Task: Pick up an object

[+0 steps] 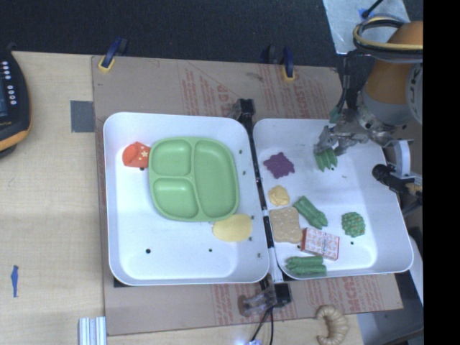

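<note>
Reaching in from the upper right of the frame, the grey arm (381, 70) has its gripper (329, 148) over the right white bin (388, 257), apparently pinching a small green ridged toy (326, 159). Lifting remains. 1 green divided plate (194, 177) fills the left white bin (129, 250).

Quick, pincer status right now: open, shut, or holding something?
Pincer: shut on the small green ridged toy vegetable, gripped between its fingers over the right shallow white plastic bin, near the bin's far edge.
</note>
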Tool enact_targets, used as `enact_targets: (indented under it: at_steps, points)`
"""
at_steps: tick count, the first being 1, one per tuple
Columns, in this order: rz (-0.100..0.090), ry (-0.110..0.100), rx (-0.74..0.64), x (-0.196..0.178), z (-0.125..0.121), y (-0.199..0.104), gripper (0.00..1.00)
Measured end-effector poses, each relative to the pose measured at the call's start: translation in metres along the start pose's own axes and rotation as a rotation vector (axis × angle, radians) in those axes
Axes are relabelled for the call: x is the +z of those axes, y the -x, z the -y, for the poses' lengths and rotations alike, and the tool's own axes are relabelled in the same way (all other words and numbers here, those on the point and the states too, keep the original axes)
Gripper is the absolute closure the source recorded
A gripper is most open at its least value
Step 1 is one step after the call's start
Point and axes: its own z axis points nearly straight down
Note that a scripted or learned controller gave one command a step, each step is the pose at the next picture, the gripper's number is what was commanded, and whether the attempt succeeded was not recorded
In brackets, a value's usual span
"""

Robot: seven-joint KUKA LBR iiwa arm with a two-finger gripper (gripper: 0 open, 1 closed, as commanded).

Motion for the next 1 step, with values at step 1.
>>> enact_targets:
  at_steps: [1]
  points:
    - [0.000,0.005,-0.004,-0.0582,0.0145,-0.0858,1.00]
